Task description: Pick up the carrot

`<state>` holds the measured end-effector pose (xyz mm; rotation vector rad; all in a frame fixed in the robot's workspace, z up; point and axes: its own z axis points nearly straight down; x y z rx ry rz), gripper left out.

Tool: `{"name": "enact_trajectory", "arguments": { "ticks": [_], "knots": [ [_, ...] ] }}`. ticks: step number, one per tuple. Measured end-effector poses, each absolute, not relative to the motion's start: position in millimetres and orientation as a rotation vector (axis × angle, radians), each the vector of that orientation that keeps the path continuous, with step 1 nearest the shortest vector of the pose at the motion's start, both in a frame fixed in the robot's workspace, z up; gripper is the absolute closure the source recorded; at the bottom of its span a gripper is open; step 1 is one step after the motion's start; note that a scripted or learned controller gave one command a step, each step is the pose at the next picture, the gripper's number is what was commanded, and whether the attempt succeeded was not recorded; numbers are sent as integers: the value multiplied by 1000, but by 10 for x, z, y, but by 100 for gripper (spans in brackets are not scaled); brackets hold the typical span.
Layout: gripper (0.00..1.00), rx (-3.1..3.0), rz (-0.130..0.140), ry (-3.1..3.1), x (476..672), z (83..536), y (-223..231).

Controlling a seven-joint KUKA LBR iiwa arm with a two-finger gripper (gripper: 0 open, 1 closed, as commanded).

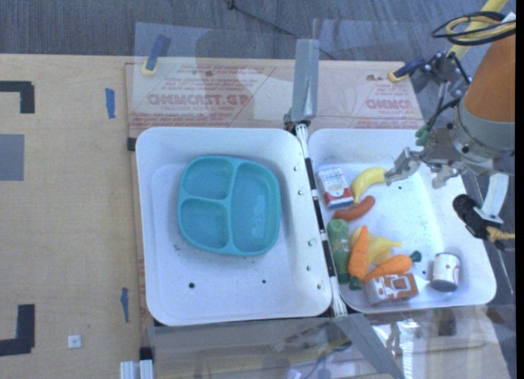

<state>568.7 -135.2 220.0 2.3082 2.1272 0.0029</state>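
Note:
An orange carrot with a small green top lies tilted in the lower part of the right bin. A second, stubbier orange piece stands just left of it, with a yellow toy between them. My gripper hangs over the bin's upper right part, well above and to the right of the carrot. Its fingers are spread apart with nothing between them.
The right bin also holds a banana, a red sausage, a small carton, a green piece, a printed box and a metal can. A teal divided plate lies in the left bin.

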Motion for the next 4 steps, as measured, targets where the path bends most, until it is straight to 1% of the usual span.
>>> {"name": "enact_trajectory", "arguments": {
  "ticks": [1, 2, 3, 4],
  "knots": [
    [0, 2679, -1, 1638, 5485, 2821, -1276],
    [0, 2395, 0, 2035, 4925, 1319, -1100],
    [0, 2581, 11, 1769, 4822, 891, -983],
    [100, 2582, 14, 1763, 4827, 991, -990]
  ]
}}
